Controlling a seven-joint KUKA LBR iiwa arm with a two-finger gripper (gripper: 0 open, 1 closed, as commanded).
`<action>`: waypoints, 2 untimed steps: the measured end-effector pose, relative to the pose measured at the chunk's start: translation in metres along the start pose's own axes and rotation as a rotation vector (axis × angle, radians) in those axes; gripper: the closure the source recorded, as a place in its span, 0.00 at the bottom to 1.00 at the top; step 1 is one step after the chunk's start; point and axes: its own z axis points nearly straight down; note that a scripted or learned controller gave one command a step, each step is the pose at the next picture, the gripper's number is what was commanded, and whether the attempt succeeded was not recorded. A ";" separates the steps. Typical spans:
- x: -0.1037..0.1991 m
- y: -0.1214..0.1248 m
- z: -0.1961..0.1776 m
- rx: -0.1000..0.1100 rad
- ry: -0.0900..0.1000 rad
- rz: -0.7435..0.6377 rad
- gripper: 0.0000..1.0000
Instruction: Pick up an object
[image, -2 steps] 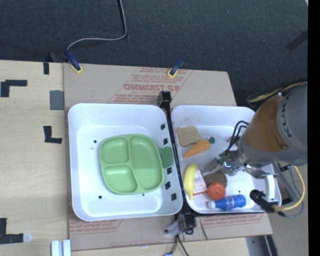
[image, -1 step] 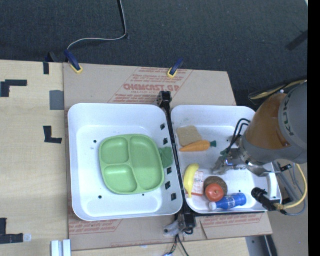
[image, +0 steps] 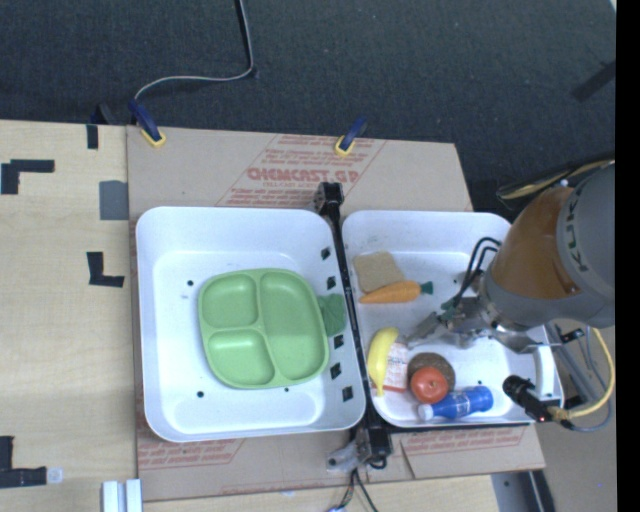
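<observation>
The arm (image: 555, 260) is being reached into the right bin (image: 440, 222) from the right, and the gripper (image: 440, 325) is being held low over the middle of that bin. Its opening cannot be told, and nothing is being shown as held.

The candidates are being kept in the right bin: a carrot (image: 390, 292) touching a sponge (image: 378, 268) toward the back, and near the front a banana (image: 381, 358), a tomato (image: 430, 383) and a bottle (image: 456, 404), all packed close together. A green tray (image: 262, 328) is being kept in the left bin (image: 160, 300).

The likely failure is judged to be a descent onto bare floor between the carrot and the front cluster. Round items such as the tomato or bottle may be rolled aside, and crowded neighbours may be struck or caught together.
</observation>
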 end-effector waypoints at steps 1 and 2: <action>-0.059 0.057 0.009 0.000 -0.002 -0.001 0.00; -0.076 0.139 -0.033 0.006 0.000 -0.002 0.00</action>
